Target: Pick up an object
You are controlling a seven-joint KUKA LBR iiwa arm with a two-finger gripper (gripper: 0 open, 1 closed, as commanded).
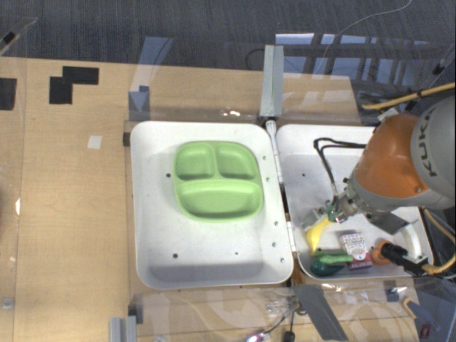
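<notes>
Yellow banana (pixel 317 231) lies in the right bin (pixel 303 148) beside a green toy (pixel 330 260); the claw (pixel 333 211) hovers just above it, grip state unclear. Approach under way; descent and closing judged next.

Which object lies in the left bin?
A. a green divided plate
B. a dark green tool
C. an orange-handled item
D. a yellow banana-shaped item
A: the green divided plate sits alone in the middle of the left bin, while the small items lie in the right bin near the gripper.
</notes>
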